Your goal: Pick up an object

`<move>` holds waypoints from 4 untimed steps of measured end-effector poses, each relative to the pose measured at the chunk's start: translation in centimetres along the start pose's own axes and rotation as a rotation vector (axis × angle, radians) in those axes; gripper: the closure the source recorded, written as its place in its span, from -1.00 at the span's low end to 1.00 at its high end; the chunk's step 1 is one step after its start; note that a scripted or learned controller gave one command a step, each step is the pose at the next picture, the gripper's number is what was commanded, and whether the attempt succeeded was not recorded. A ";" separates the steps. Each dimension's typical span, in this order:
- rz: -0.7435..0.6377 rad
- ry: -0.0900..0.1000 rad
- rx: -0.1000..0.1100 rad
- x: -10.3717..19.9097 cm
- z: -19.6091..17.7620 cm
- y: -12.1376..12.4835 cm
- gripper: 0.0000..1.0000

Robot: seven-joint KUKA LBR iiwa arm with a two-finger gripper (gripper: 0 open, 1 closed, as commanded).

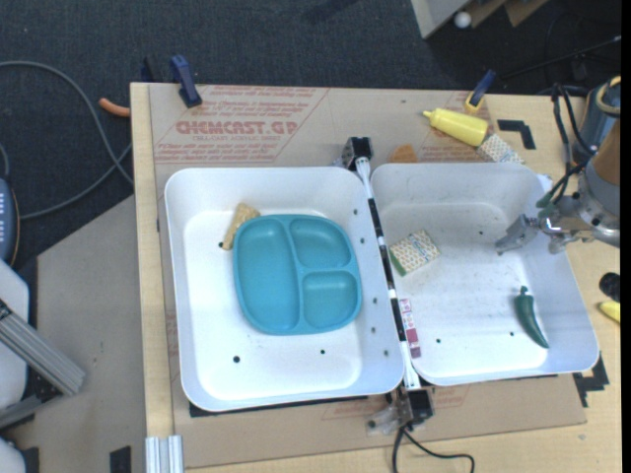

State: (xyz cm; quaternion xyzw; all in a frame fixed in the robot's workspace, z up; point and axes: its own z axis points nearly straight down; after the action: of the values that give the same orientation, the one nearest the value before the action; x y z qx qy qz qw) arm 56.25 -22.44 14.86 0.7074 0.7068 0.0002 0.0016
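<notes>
The right bin (463, 190) holds a small green-and-white patterned block (414, 252) near its left wall and a dark green pepper (530, 316) near its right front corner. In the left bin (197, 264) lies a blue divided plate (296, 272), with a tan cracker-like piece (240, 224) at the plate's back left edge. My gripper (532, 238) hangs over the right side of the right bin, behind the pepper and apart from it. It is open, with nothing between its fingers.
A yellow bottle-shaped object (456, 124) lies on the cardboard-covered bench behind the right bin. Blue clamps (184, 80) sit at the bench's back edge. A black divider strip (383, 264) runs between the bins. Cables (567, 116) hang by the arm at the right.
</notes>
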 end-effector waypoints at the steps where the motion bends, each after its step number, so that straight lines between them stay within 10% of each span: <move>1: -0.002 0.007 0.006 0.8 6.5 -3.7 -1.00; 2: 0.000 0.004 0.002 0.6 5.4 -3.6 1.00; 3: -0.001 0.004 0.002 0.6 5.4 -3.6 -1.00; 4: -0.003 0.008 0.005 0.6 6.4 -6.9 -1.00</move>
State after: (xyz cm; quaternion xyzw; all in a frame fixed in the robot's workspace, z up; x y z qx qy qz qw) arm 49.33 -21.88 8.43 0.7063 0.7079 0.0012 -0.0031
